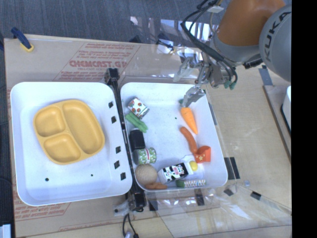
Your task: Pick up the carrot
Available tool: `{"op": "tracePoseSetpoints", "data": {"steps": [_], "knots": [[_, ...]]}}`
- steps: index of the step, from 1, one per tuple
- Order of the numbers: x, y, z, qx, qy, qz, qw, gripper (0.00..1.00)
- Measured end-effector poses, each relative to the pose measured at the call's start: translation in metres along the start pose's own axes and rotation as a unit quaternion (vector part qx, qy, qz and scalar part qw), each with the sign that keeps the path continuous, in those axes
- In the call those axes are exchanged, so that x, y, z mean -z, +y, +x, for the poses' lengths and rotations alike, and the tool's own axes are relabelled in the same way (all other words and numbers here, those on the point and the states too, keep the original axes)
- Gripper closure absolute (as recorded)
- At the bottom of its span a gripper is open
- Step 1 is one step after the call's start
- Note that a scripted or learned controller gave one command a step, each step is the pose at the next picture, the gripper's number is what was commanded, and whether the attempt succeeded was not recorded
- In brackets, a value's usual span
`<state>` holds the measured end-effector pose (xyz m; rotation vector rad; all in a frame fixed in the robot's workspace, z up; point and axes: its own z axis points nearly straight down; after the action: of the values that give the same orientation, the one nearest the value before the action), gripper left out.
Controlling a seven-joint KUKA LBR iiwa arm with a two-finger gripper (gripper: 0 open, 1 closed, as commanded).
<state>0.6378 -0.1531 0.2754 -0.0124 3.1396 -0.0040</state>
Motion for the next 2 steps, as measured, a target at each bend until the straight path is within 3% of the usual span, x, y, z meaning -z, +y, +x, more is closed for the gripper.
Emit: {"op": "tracePoseSetpoints", "data": {"steps": [1, 2], "knots": [[-0.161, -0.039, -0.006, 0.105, 0.006, -0.004, 0.9944, 0.00], [-0.184, -0.055, 0.038, 0.079, 0.002, -0.002, 0.9968, 0.00]]}}
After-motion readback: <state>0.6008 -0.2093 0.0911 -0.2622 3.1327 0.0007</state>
